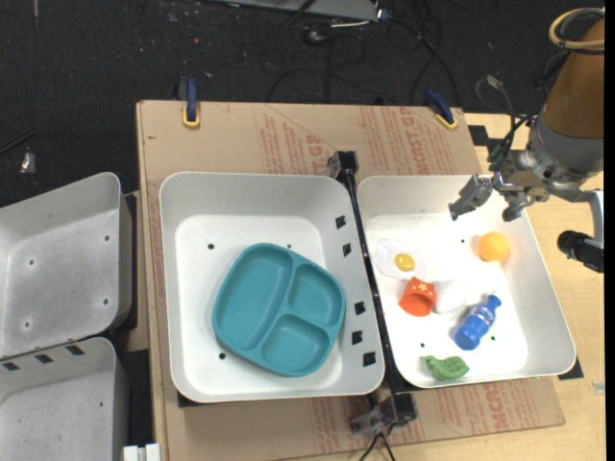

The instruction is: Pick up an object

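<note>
Brown cardboard [288,133] under white bins [183,257]

Arm [577,75] enters from the right side, upper part, its orange band above a grey wrist section. Wrist sits over the far right corner of the right bin [553,286], angled down and toward the bin's middle. Tool [490,198] hangs at the wrist's lower left, above the bin's far rim area. Two dark fingers [468,200] spread apart, one pointing left over the bin's back wall, the other shorter and nearer the wrist. Nothing seen between them.
</note>
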You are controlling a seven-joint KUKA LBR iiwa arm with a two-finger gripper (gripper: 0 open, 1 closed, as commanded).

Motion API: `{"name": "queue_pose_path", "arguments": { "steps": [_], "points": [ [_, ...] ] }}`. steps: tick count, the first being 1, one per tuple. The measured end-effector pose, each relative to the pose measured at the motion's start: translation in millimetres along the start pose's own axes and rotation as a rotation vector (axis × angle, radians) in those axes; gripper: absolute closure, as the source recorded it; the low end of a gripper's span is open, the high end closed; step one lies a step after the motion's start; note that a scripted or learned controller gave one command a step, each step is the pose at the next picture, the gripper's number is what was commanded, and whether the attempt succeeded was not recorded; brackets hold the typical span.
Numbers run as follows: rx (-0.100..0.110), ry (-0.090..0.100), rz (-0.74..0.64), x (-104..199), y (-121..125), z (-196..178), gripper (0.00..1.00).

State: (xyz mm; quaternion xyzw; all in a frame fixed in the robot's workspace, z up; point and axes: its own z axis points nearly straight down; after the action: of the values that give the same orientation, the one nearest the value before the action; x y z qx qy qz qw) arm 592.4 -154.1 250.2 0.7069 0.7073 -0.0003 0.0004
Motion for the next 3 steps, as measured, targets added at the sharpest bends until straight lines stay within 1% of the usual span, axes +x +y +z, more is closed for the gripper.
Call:
{"name": "queue_pose_path", "arguments": {
  "steps": [1,2,3],
  "points": [
    [0.004,0.002,-0.001,9,0,47,0.00],
    [0.003,0.001,0.001,12,0,91,0.00],
    [0.003,0.001,-0.002,14,10,146,0.00]
  ]
}}
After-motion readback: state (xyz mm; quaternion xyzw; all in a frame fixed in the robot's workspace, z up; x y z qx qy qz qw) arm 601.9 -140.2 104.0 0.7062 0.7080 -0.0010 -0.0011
